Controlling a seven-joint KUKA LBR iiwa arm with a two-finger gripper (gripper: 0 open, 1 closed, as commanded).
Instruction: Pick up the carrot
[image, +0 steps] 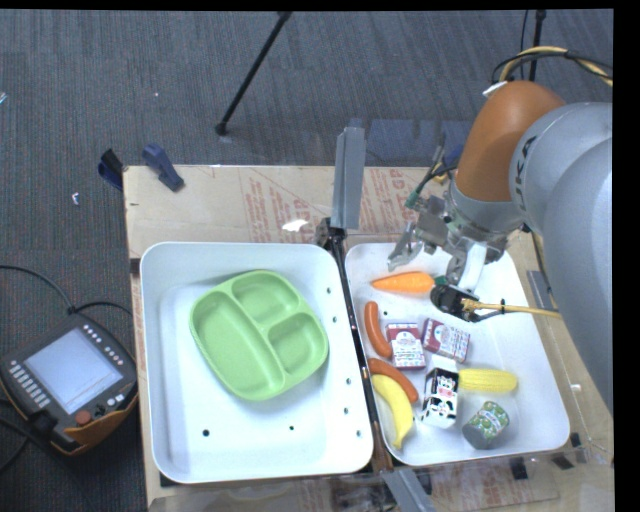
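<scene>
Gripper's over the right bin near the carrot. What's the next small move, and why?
Probably lower the gripper straight onto the carrot and close. The carrot lies flat near the far-left corner of the right bin, just below the fingers, with nothing between them yet. The sausage sits nearer the camera, apart from it.

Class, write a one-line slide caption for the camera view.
Gripper hovers over the carrot in the right bin.

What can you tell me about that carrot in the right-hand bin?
The carrot is a smooth, bright orange toy, plastic by the look of it, tapering to a point toward the bins' divider. It lies flat on the floor of the right bin, near its far end, apart from the other toy foods. The claw hangs right above its thick end; whether they touch is unclear.
</scene>
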